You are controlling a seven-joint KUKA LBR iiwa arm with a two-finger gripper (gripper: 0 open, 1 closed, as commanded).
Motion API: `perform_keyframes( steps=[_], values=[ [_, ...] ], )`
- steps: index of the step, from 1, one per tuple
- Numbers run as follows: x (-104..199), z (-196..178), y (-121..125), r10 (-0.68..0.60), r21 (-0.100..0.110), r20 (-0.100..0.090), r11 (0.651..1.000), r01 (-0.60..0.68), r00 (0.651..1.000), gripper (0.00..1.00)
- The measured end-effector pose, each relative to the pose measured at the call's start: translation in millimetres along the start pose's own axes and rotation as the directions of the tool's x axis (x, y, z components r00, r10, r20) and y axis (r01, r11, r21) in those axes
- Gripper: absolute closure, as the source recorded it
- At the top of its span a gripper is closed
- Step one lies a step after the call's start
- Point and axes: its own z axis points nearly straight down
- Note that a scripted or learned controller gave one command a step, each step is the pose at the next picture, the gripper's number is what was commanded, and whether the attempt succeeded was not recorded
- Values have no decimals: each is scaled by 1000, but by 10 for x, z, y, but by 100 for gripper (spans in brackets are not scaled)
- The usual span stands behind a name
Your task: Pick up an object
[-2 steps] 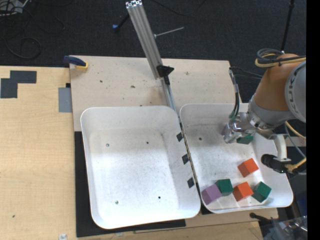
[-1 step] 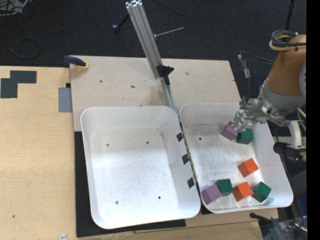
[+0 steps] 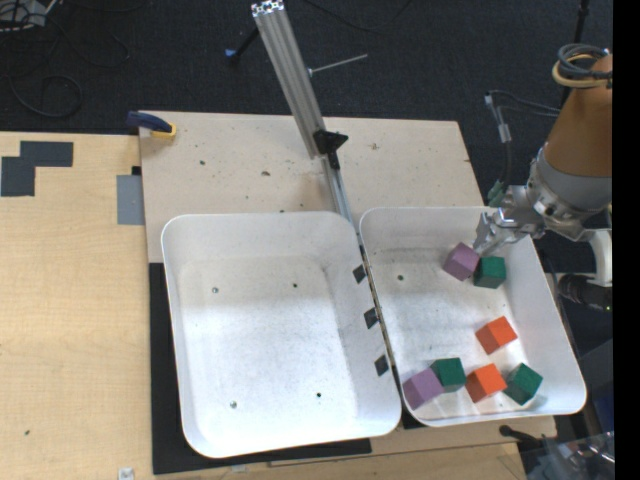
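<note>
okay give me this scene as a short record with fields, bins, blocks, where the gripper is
left bin: no blocks in it
right bin: seven blocks
upper pair: purple block touching green block
middle: orange block, alone
front cluster: purple, green, orange, green
gripper: just above the upper pair, at the far right of the right bin

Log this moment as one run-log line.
phase: approach | tool: over right bin, far end | nearest: purple cube, green cube, touching | grasp: not confirmed | other cubes: near end
</note>
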Motion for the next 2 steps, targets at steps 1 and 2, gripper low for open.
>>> perform_keyframes(
  steps=[1,2],
  values=[
    [552,75,-193,-3,6,-3,1000,3,1000,100],
    [1105,-19,-333,-3,5,-4,1000,3,1000,100]
  ],
)
